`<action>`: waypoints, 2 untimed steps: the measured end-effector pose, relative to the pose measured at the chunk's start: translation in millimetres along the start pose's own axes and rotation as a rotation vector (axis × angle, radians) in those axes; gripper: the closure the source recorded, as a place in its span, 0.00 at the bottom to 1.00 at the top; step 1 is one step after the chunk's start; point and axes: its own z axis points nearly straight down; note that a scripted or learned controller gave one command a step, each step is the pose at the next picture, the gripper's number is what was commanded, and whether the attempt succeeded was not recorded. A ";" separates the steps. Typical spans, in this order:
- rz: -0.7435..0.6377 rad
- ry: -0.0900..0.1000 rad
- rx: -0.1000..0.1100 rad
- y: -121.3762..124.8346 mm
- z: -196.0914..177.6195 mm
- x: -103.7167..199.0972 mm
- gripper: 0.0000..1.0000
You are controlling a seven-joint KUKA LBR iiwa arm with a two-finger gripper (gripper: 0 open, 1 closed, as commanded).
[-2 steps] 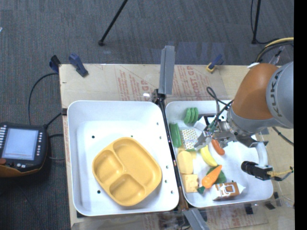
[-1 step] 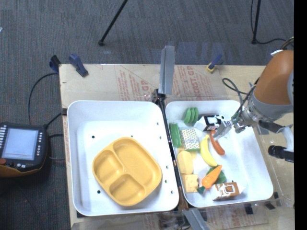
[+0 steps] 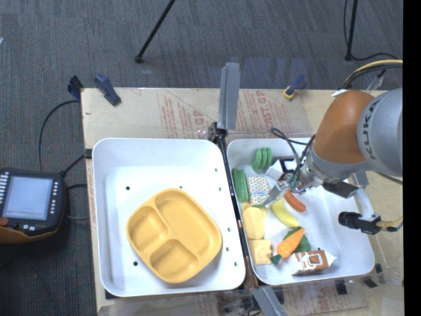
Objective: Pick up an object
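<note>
Hovering over a small orange sausage-shaped toy (image 3: 295,202), the end effector (image 3: 287,188), grip state indiscernible, has yet to lift anything.

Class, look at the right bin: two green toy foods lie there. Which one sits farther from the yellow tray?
The ridged green piece near the bin's far wall. The long green vegetable lies against the divider, closer to the yellow tray.

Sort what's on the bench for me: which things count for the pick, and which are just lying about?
For the pick:
- pincer, down in the right bin
- toy food there: banana, carrot, sausage, cucumber, green pepper, small carton

Lying about:
- yellow divided plate in the left bin
- handheld control pad off the bench
- blue clamp
</note>
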 end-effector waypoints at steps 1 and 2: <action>0.006 0.003 -0.001 0.6 -9.4 -0.8 1.00; -0.140 0.008 0.007 -30.9 -49.8 25.1 1.00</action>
